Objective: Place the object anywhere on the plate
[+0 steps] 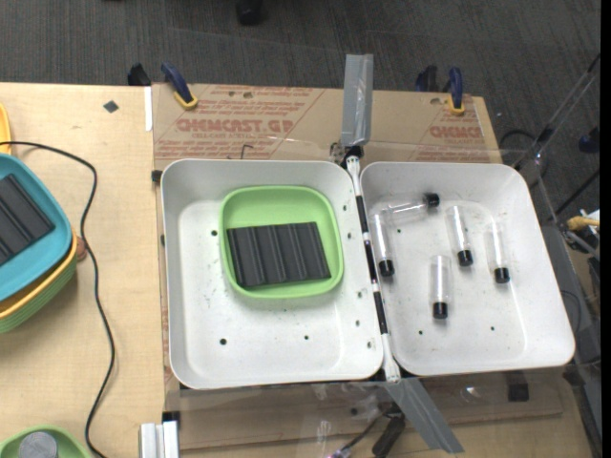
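Observation:
A light green square plate (280,246) with a dark ribbed insert (278,255) lies in the upper middle of the left white bin (205,332). Several clear tubes with black caps lie in the right white bin (525,332): one (383,246) along its left wall, one (410,204) near the top, one (460,236) upright in the middle, one (497,253) to the right and one (438,287) lower down. All tubes lie apart from the plate.
Brown cardboard (286,117) held by blue clamps (178,84) backs the bins. A grey bracket (357,103) stands at the seam above them. Stacked teal and yellow plates (29,246) and a black cable (95,284) sit on the wooden table at the left.

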Controlling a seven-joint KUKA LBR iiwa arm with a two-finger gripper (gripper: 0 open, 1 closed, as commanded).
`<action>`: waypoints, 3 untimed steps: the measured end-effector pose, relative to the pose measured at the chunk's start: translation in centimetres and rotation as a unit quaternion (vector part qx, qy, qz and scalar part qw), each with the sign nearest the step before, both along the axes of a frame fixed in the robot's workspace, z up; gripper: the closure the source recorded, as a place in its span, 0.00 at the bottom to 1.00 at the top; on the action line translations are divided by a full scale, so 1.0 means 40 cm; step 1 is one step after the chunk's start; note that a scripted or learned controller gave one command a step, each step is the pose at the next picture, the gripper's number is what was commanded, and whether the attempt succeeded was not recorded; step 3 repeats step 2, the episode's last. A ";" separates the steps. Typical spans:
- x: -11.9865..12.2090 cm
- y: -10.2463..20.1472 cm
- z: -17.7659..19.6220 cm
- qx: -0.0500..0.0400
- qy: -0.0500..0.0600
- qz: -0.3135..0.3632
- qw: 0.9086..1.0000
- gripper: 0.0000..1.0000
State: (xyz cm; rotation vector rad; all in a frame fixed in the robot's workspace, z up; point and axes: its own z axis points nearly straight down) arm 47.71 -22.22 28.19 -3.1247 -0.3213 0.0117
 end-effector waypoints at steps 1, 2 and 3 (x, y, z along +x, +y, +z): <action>0.000 0.071 -0.071 0.001 0.000 0.000 1.000 0.00; 0.000 0.003 -0.063 0.000 -0.001 -0.002 1.000 0.00; 0.000 0.003 -0.063 0.000 -0.001 -0.002 1.000 0.00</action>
